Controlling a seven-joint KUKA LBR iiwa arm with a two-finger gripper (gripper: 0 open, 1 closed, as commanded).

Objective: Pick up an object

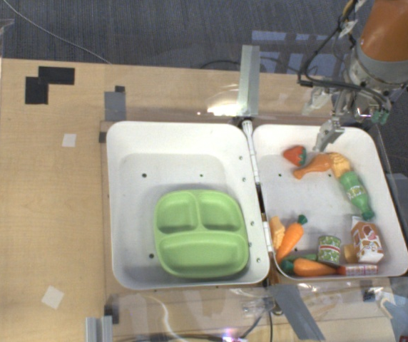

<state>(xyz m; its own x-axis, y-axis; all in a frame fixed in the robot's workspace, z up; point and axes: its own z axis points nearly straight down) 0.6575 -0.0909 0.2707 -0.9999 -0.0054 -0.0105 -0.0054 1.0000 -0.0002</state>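
Observation:
My gripper (pixel 327 138) hangs over the far part of the right bin (pixel 318 205), just above an orange-brown toy drumstick (pixel 317 164). A small red toy fruit (pixel 294 154) lies to the left of the drumstick. A green bottle (pixel 355 193) lies slanted to the right of it. Near the bin's front edge sit an upright carrot (pixel 291 237), a lying carrot (pixel 313 267), a green can (pixel 329 249) and a red-and-white carton (pixel 366 241). Nothing shows in the gripper.
The left bin (pixel 140 155) holds a green divided plate (pixel 200 232) in its front half. A metal post (pixel 249 77) rises behind the ridge between the bins. The wooden bench (pixel 40 212) stretches to the left.

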